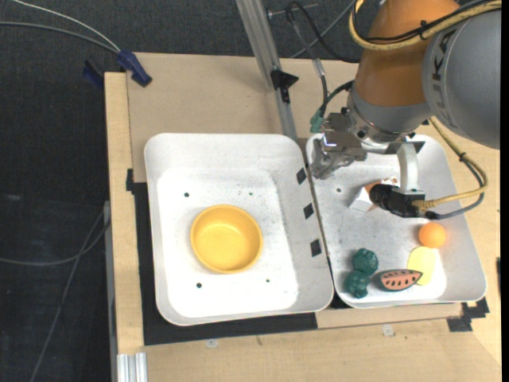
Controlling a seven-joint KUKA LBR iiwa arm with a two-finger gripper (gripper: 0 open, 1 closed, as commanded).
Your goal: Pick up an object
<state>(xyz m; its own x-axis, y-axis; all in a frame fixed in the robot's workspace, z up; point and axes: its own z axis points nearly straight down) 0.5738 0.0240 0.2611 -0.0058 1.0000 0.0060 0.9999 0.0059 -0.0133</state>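
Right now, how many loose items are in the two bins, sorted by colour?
Yellow: 2, the bowl in the left bin and a yellow piece in the right bin
Orange: 1, the ball
Green: 1, the green toy
Red: 1, the watermelon slice
Total: 5

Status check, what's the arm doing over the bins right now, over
Tool low over right bin's upper left corner, nothing seen in it. Orange ball, watermelon slice, green toy lying loose nearby. Yellow bowl in left bin.
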